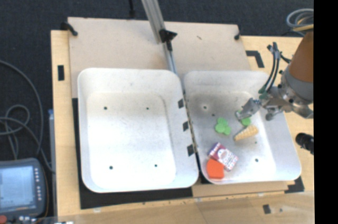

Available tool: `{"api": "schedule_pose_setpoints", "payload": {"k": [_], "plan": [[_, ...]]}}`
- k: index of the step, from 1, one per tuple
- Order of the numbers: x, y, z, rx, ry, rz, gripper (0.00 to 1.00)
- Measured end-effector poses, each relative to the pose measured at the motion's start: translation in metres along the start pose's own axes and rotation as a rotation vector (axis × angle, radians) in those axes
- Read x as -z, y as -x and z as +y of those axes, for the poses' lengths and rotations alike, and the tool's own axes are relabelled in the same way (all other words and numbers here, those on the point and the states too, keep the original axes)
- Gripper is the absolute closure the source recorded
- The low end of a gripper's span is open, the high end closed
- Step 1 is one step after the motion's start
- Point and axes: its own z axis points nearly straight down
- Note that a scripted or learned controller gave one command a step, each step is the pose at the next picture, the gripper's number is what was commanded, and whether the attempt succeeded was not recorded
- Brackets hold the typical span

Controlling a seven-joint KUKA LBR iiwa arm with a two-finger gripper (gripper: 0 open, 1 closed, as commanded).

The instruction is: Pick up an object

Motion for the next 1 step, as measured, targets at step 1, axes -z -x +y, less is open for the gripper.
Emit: {"api": "schedule_pose_setpoints", "payload": {"k": [1], "plan": [[-0.0491, 0.0029, 0.0090, -0.002, -0.001, 0.000, 0.00]]}}
